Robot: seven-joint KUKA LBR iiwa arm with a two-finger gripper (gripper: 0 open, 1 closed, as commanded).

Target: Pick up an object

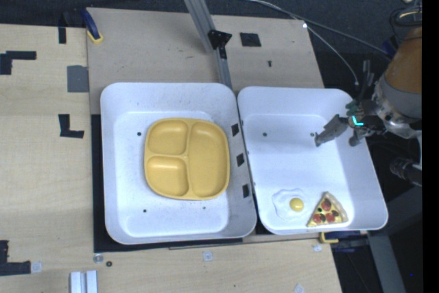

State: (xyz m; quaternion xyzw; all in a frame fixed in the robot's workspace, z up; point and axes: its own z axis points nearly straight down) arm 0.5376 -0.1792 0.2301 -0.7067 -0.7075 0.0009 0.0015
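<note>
A fried egg toy [291, 204] lies near the front of the right bin [288, 103], white with a yellow yolk. Just right of it lies a pizza slice toy [328, 210], in the bin's front right corner. A yellow divided plate [186, 158] rests in the middle of the left bin [123, 147]. My gripper [341, 135] hangs over the right bin's right side, behind the egg and the pizza slice and well apart from both. Its two dark fingers [327, 132] are spread open with nothing between them.
The grey arm with its orange band [405, 68] reaches in from the right edge. A metal post [195, 0] slants down to the gap between the bins. Cables run across the dark floor behind the wooden bench [41, 147].
</note>
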